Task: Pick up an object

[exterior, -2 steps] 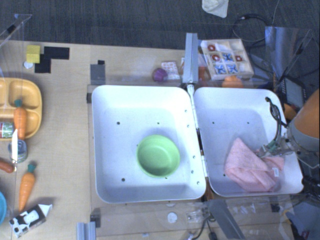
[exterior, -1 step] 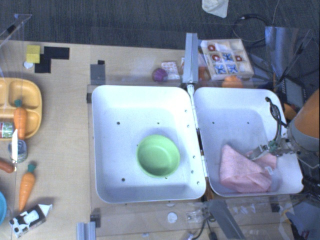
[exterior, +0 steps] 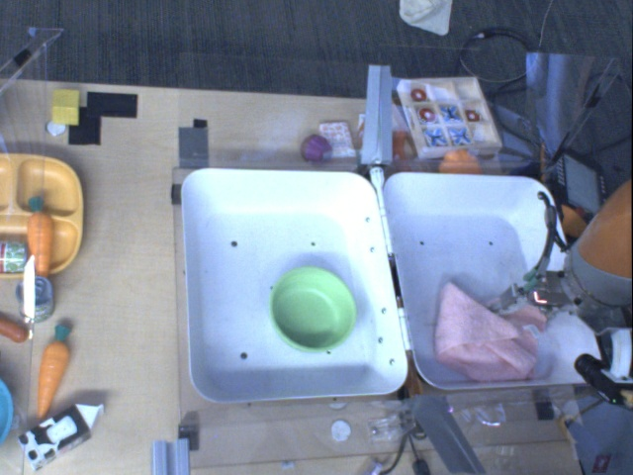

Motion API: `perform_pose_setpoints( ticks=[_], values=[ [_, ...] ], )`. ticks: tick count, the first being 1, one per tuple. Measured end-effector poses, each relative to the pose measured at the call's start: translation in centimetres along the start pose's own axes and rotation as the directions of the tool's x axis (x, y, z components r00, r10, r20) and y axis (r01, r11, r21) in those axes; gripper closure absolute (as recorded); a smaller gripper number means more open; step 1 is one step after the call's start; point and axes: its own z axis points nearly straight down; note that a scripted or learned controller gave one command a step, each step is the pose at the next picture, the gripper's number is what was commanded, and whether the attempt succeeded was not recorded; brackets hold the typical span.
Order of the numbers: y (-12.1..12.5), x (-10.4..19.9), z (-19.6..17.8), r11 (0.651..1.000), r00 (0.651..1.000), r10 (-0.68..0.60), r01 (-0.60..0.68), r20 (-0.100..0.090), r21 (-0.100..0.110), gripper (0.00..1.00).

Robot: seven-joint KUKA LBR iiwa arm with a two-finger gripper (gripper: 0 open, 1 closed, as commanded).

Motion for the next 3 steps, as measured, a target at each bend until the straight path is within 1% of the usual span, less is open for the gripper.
perform_pose_setpoints(
  ticks=[1,2,3],
  values=[
    [0.5,0.1,-1.3,1.000,1.000,-0.004,0.004,0.001,-0.011,1.00],
    [0.4,0.1,-1.3,1.000,1.000,-0.003,0.003,0.001,-0.011,0.00],
    [0.8,0.2,-2.5,1.000,1.000,-0.009,0.009,0.003,-0.018,1.00]
  ],
)
